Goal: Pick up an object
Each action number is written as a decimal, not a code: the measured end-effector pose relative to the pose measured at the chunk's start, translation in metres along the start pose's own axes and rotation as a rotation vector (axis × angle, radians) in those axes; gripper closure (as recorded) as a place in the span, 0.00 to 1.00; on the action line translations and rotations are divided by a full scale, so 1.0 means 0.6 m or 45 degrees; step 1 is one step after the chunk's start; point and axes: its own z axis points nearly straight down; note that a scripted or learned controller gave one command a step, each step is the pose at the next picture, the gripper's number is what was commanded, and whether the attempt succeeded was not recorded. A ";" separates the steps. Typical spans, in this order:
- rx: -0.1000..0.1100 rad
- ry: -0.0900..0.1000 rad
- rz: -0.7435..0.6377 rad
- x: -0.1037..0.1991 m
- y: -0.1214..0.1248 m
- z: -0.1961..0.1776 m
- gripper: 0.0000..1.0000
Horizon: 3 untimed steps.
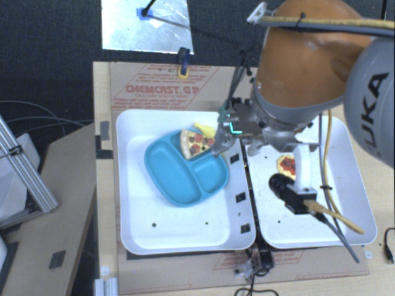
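Since the task named no particular object, the likeliest target was the pizza slice [196, 143], which lay on the upper right part of the blue divided plate [182, 174] in the left bin [142, 227]. A yellow piece [205, 130] lay just beside the slice's upper edge, at the plate's rim. The jaws hung at the slice's right edge, close to the wall between the 2 bins. Whether they were wide or narrow could not be told, because the wrist hid them, and nothing was seen held. The arm [308, 54] bulked over the upper part of the right bin [352, 227], where 1 small red-and-yellow piece [286, 163] lay well apart from the plate. Printed cardboard on the surface [160, 82] carried both bins.

Several things could go wrong from there. The slice looked thin and flat, so a pinch might slide over it. It might also catch the plate's raised rim and drag or tip the plate. The yellow piece sat near enough to be nudged or taken along. A descent too near the dividing wall might strike it.
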 end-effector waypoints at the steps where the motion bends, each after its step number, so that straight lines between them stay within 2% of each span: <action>1: -0.004 0.001 -0.008 0.000 0.001 -0.019 1.00; 2: 0.004 0.000 -0.002 0.029 -0.001 0.017 1.00; 3: -0.009 0.005 -0.004 0.104 0.026 -0.086 1.00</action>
